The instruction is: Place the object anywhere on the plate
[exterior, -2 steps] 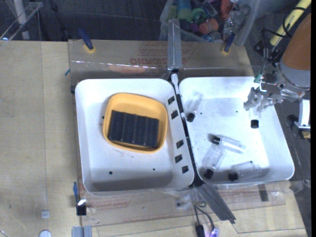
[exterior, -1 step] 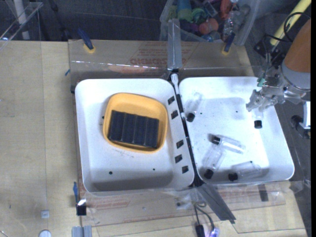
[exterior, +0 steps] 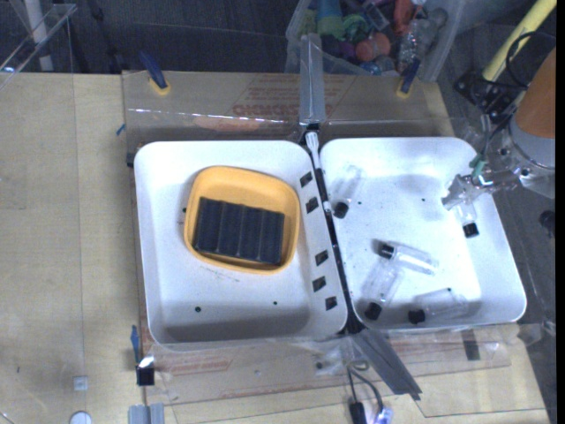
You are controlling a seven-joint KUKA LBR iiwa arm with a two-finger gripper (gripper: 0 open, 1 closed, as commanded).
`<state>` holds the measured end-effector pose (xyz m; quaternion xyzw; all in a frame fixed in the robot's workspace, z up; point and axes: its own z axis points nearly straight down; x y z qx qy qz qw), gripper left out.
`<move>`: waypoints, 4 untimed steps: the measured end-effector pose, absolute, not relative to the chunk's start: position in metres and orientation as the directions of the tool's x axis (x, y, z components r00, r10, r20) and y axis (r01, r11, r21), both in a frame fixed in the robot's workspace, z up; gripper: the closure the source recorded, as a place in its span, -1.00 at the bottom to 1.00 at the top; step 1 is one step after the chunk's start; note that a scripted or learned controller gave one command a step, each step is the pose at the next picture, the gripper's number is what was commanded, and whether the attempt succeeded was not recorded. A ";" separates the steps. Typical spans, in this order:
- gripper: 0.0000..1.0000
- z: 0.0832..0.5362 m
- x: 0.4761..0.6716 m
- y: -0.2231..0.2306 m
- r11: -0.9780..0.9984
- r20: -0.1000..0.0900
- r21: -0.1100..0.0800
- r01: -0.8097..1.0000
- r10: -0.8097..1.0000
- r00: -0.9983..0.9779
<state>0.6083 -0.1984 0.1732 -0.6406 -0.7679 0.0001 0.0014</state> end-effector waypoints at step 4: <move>-1.00 0.170 0.548 -0.125 0.628 0.002 0.000 0.778 0.778 -0.628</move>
